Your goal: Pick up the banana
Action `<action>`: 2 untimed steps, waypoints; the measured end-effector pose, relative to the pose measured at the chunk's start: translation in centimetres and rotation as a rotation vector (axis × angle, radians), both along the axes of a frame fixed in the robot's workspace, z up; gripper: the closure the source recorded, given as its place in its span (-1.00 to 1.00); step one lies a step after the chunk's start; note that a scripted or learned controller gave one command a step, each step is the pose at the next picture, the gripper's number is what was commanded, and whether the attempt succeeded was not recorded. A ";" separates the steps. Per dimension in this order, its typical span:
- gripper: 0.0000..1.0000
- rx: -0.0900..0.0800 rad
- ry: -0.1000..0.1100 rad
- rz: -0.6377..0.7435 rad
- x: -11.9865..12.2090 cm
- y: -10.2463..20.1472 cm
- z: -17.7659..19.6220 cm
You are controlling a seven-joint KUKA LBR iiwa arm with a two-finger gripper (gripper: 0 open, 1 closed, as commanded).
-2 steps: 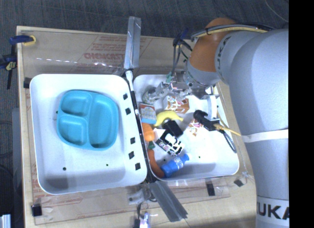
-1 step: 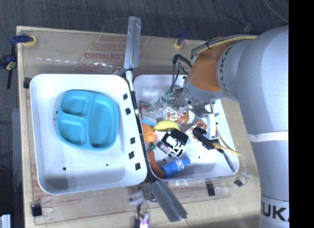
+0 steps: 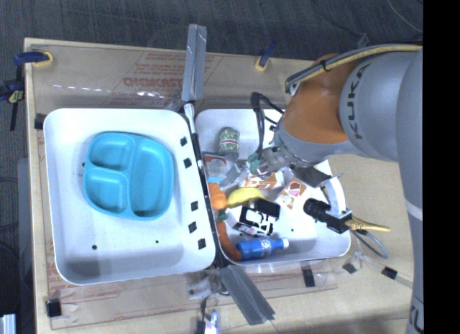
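The yellow banana (image 3: pixel 244 196) lies in the right bin (image 3: pixel 325 245), near its left wall, among other items. My gripper (image 3: pixel 260 164) hangs low over the middle of that bin, just above and to the right of the banana. I see nothing held in it. The arm's grey and orange body hides the bin's right part.
Around the banana lie an orange item (image 3: pixel 215 196), a black-and-white object (image 3: pixel 260 215), a blue bottle (image 3: pixel 260 247), printed packets (image 3: pixel 272 182) and a green can (image 3: pixel 228 140). The left bin (image 3: pixel 72 253) holds a blue divided tray (image 3: pixel 129 174).
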State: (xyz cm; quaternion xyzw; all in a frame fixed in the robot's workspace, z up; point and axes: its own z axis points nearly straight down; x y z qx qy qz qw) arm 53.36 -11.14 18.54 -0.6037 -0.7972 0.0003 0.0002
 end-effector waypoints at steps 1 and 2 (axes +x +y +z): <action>-1.00 -0.005 -0.019 0.108 -1.7 -2.0 -8.6; 1.00 -0.005 -0.019 0.111 -1.6 -2.1 -7.5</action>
